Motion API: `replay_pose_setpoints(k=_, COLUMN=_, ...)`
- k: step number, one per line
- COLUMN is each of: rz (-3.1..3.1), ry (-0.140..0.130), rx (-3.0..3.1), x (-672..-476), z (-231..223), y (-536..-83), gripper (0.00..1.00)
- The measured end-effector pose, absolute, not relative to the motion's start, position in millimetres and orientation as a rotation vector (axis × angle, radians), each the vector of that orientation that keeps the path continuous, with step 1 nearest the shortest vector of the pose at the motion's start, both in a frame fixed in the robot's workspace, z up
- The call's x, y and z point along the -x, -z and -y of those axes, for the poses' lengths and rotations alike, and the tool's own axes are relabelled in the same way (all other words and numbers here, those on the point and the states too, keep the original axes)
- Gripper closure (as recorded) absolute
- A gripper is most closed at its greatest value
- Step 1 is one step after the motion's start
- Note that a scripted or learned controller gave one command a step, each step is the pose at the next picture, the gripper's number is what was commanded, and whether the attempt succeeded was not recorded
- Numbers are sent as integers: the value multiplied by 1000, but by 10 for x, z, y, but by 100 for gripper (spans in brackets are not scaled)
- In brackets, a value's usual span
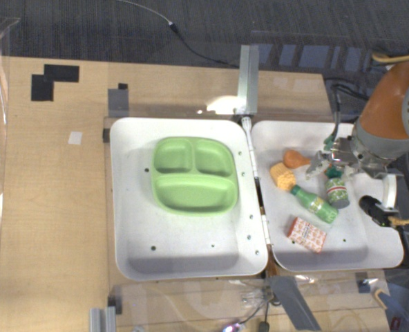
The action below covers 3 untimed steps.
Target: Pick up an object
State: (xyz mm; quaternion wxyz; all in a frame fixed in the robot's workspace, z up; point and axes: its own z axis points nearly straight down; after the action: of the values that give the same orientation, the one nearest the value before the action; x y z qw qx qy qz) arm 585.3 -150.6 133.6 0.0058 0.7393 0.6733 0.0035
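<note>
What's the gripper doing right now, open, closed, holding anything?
Gripper: low over the right bin, just above the small can; whether it grips anything cannot be told.

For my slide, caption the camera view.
End effector above toys in right bin; green tray in left bin.

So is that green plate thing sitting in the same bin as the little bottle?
No. The green divided plate lies in the left bin, while the green bottle lies in the right bin among other small items.

Grey arm [398, 126] with a rounded orange band, black cables alongside, and a metallic end effector [334, 159].
</note>
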Motion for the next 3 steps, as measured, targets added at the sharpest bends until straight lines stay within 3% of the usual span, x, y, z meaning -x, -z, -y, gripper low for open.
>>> replay_pose_setpoints(k=1, rz=-2162, ry=-10, rx=-2268, x=-6482, z=1379, y=-895, gripper=0)
replay_pose_setpoints(k=2, rz=-2193, ry=40, rx=-2268, x=-6633, z=993, y=-901, gripper=0)
replay_pose_setpoints(k=3, rz=-2186, ry=-14, rx=-2243, x=-6040, z=840, y=-916, gripper=0)
